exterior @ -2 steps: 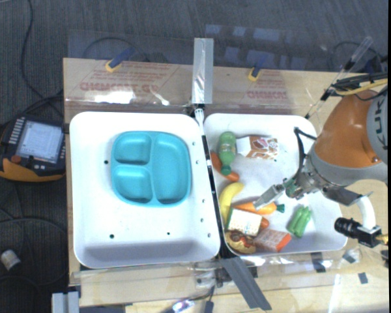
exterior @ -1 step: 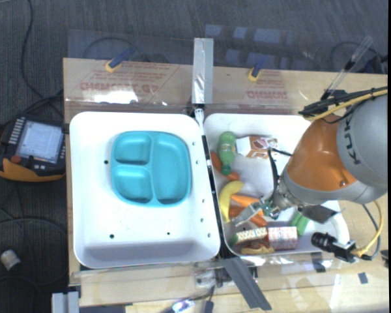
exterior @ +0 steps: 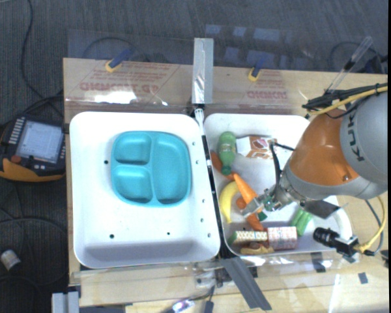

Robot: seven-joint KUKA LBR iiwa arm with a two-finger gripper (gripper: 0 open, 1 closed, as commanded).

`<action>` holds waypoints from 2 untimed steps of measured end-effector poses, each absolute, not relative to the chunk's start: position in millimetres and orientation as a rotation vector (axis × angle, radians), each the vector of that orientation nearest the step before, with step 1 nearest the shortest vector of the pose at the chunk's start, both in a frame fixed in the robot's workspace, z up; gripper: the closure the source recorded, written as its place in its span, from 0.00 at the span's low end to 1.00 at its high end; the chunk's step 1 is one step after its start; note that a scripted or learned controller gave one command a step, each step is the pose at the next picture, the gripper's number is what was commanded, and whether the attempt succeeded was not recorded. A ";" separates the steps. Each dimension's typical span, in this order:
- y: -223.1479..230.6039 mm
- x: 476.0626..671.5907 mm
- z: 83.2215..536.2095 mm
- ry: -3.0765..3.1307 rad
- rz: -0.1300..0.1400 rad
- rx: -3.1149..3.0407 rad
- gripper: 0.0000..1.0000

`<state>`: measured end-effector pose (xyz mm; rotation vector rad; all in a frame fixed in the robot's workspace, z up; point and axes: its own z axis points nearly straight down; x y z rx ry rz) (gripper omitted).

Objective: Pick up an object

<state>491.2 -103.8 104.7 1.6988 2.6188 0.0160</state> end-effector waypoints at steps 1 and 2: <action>-54.9 504.9 266.7 2.450 -0.005 1.964 1.00; -50.7 484.2 282.5 2.511 -0.006 1.885 1.00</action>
